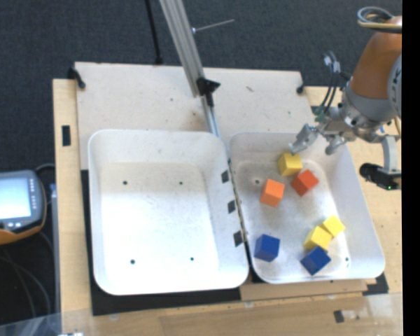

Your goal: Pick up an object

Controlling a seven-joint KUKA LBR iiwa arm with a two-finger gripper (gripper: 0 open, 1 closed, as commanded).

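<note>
The gripper hangs with fingers spread and nothing between them above the far edge of the right bin. A yellow block lies just below and left of it, a red block and an orange block nearer still. Two blue blocks and two more yellow ones sit well beyond, toward the bin's near rim.

Robot lab: bench-mounted bins, camera pole

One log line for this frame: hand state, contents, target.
hand: open, holding nothing | position: above right bin far edge | nearest: yellow block | left bin: no blocks | pick: not yet done
</note>
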